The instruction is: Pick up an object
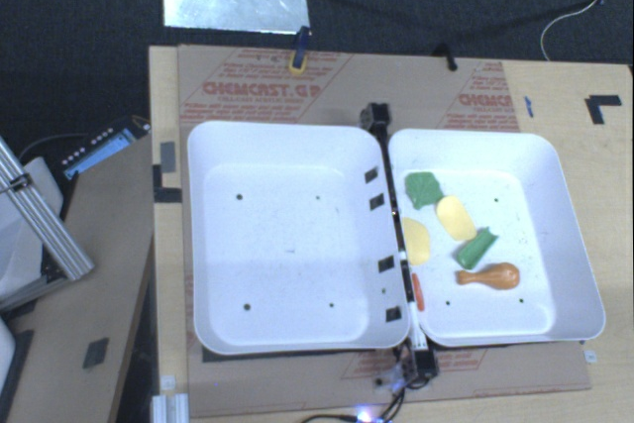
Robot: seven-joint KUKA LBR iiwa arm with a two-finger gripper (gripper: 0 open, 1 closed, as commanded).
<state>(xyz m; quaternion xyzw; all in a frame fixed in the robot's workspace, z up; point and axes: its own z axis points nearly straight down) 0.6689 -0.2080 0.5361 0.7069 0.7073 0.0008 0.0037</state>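
In the right bin, an orange drumstick-shaped piece is seen nearest, then a green piece, two yellow pieces, and a green leaf-like piece farthest. The claw's state cannot be told.

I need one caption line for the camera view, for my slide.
Right bin holding small toy foods, including an orange drumstick, beside the left bin.
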